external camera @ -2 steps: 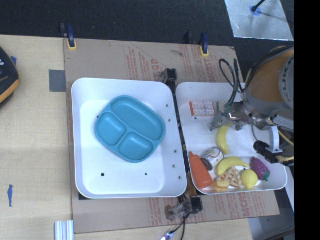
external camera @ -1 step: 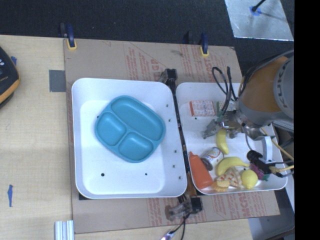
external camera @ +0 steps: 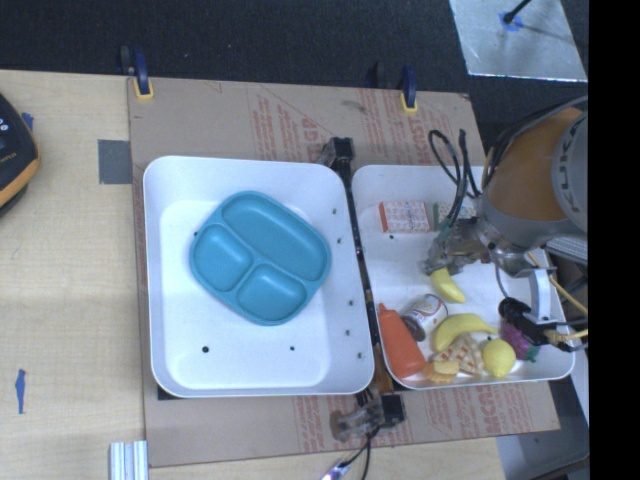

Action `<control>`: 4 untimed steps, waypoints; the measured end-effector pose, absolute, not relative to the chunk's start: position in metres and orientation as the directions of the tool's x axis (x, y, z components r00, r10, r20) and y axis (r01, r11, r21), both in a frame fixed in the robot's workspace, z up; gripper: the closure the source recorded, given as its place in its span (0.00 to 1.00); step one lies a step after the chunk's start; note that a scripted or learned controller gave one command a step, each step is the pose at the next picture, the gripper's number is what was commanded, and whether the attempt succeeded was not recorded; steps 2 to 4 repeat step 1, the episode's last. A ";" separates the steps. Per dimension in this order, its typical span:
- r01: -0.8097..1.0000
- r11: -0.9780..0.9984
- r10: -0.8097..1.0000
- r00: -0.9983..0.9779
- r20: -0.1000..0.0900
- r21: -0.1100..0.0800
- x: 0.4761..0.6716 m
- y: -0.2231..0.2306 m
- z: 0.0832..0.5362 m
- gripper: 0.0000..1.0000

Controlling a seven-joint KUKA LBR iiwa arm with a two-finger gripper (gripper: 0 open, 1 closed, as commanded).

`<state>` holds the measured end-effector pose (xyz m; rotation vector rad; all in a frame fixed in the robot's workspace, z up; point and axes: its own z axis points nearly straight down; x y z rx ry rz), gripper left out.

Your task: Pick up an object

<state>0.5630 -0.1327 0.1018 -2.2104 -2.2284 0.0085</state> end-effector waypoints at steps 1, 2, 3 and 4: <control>1.000 0.007 1.000 -0.007 0.000 -0.003 0.544 -0.044 0.192 1.00; 1.000 0.007 1.000 -0.007 0.000 -0.003 0.544 -0.044 0.192 1.00; 1.000 0.007 1.000 -0.007 0.000 -0.003 0.544 -0.044 0.192 1.00; 1.000 0.007 1.000 -0.007 0.000 -0.003 0.544 -0.044 0.192 1.00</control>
